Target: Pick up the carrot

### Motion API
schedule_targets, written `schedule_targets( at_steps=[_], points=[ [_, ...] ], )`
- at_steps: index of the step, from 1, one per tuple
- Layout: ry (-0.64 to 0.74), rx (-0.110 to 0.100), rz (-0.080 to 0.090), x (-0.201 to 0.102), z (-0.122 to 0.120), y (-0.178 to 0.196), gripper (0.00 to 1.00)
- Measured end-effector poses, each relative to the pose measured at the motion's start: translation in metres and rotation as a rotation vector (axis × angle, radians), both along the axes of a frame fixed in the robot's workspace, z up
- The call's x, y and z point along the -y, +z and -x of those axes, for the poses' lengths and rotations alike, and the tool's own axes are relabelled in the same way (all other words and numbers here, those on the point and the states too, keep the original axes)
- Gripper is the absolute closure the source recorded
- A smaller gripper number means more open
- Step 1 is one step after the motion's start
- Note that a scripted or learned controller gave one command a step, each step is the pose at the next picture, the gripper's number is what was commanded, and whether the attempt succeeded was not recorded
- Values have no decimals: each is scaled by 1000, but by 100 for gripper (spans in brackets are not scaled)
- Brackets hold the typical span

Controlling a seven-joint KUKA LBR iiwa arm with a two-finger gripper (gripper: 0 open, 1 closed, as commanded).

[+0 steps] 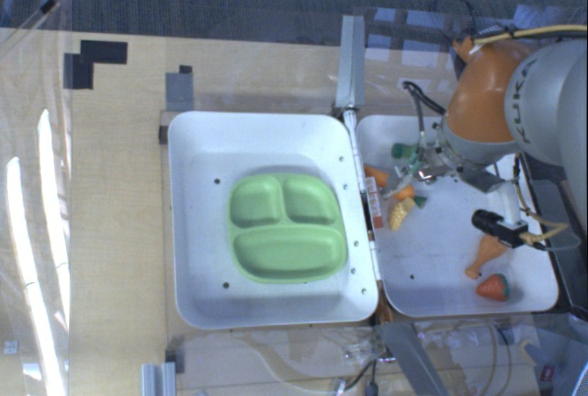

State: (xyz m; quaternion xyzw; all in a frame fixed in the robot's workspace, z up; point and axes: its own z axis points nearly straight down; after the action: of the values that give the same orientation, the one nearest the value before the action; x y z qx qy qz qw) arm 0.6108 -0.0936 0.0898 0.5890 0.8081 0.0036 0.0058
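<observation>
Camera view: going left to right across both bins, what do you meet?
Green divided plate in the left bin → yellow corn piece → gripper → strawberry-like red item in the right bin.

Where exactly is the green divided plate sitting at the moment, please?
The green divided plate lies in the middle of the left white bin, left of the divider from the bin holding the toy food.

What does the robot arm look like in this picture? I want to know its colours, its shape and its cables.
The arm is thick, rounded and grey, with an orange band above the wrist and dark lettering along the grey shell. Thin black cables run beside the wrist. The gripper is small, dark and metallic.
</observation>
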Motion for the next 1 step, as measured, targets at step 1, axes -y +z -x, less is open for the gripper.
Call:
schedule_targets(
  at_steps=[1],
  points=[
    [0, 7, -3, -2, -3, 13, 100]
  ],
)
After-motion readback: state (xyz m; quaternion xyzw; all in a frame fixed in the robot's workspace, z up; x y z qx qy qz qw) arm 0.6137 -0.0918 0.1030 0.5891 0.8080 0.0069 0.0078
